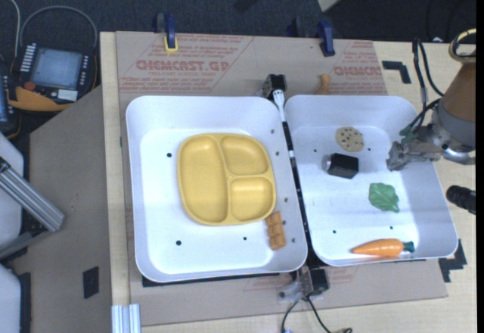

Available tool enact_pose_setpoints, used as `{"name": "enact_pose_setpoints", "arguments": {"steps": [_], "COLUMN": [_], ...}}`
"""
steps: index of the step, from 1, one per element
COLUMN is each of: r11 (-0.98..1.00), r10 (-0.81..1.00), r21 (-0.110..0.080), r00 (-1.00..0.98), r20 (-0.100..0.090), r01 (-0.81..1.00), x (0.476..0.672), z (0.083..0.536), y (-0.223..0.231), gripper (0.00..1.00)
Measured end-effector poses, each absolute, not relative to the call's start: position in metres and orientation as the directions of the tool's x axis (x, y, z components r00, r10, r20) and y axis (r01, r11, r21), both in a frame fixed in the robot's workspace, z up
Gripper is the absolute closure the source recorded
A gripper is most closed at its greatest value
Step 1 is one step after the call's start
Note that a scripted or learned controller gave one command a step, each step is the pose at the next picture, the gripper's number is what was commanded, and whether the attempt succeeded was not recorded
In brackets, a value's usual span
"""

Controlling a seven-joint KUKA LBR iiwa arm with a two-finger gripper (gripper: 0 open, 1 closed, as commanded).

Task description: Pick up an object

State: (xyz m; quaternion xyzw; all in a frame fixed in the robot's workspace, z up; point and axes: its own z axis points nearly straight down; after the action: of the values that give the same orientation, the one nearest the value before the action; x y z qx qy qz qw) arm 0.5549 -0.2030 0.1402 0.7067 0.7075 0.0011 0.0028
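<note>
Grey gripper (398, 158) at right bin (431, 206) edge, seemingly empty.

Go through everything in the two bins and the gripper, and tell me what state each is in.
Tray: upright, compartments bare, left bin.
Waffle: flat, beside tray.
Cookie: flat, right bin.
Black block: resting, ungripped.
Lettuce: lying loose.
Carrot: on its side.
Gripper: holding nothing visible.

In the right bin (423, 225), bare floor lay open along the left side and middle, while the cookie (349, 138), black block (342, 166), green leaf (383, 197) and carrot (380, 249) stood well apart, leaving passable gaps between them.
</note>
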Motion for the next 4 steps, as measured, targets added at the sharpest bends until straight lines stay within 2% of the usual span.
{"name": "enact_pose_setpoints", "arguments": {"steps": [2, 3, 4], "r11": [0.001, 0.006, 0.006], "r10": [1.000, 1.000, 1.000], "r21": [0.007, 0.004, -0.002], "r00": [-0.001, -0.006, -0.006], "r20": [-0.003, 0.000, 0.002], "r01": [1.000, 1.000, 1.000], "x": [0.557, 0.571, 0.575], "z": [0.227, 0.237, 0.227], "y": [-0.205, -0.150, -0.094], "gripper": [1.00, 1.00, 1.00]}}
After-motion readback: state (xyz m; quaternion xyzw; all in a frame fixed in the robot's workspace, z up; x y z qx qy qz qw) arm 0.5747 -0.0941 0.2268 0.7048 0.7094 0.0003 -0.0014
